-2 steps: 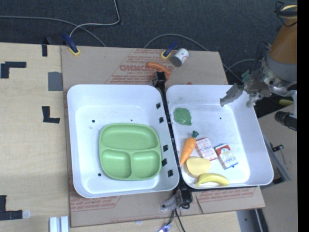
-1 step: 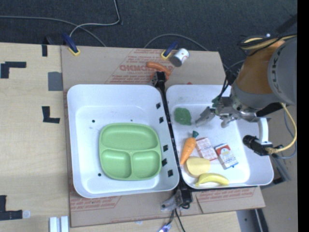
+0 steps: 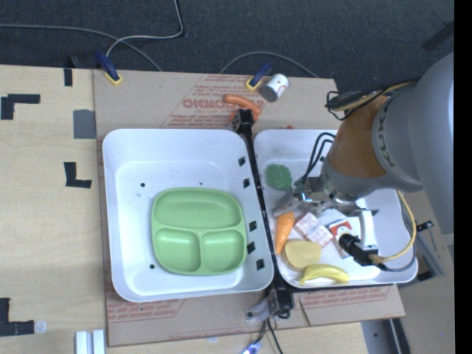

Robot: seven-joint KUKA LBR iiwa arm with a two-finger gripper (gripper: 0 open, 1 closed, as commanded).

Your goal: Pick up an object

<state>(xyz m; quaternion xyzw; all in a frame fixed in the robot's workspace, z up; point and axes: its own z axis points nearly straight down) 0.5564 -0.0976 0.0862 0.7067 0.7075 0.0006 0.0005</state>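
Note:
My gripper (image 3: 304, 195) hangs low over the right bin (image 3: 402, 271), near its left middle. It is just right of a dark green leaf-shaped piece (image 3: 278, 175) and above an orange carrot (image 3: 283, 231). A white packet with red print (image 3: 314, 228) lies directly below the gripper. Toward the bin's front lie a pale yellow lump (image 3: 302, 254) and a yellow banana (image 3: 325, 273). A small red item (image 3: 341, 231) peeks out beside the packet. The grey arm with its orange band (image 3: 363, 144) covers the bin's right part.
The left bin (image 3: 118, 198) holds a green divided plate (image 3: 199, 230). Behind the bins, on the cardboard, lie an orange-handled tool (image 3: 242, 102), a small white cylinder (image 3: 274, 87) and blue-yellow clamps (image 3: 108, 68). Cables and a black fitting (image 3: 357, 250) trail from the arm.

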